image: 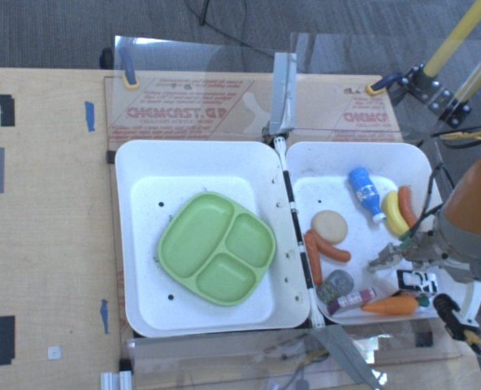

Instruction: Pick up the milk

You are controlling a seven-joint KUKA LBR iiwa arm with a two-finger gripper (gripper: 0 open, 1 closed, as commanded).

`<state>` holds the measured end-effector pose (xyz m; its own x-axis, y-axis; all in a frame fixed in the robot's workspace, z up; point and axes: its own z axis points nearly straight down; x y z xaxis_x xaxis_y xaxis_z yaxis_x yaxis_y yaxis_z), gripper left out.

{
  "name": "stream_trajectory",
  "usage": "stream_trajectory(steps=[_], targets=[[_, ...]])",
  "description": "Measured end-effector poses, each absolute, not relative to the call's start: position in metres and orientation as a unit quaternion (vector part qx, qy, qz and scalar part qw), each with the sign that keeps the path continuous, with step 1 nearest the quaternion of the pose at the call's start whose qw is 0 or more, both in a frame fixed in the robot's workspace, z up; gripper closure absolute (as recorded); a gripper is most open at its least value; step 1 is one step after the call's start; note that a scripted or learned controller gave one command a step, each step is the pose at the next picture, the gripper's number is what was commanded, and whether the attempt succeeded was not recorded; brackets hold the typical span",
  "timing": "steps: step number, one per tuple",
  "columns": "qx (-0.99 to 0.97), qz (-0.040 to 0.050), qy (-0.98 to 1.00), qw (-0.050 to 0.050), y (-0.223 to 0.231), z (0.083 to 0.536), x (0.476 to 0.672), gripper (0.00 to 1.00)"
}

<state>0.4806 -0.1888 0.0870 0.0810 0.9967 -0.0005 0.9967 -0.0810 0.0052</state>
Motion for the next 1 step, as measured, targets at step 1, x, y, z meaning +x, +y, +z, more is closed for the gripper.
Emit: stream_trajectory(steps=[1], targets=[[0.737,0.0015,0.676,0.005,-0.1917,0.0977,0.4812,1.0]])
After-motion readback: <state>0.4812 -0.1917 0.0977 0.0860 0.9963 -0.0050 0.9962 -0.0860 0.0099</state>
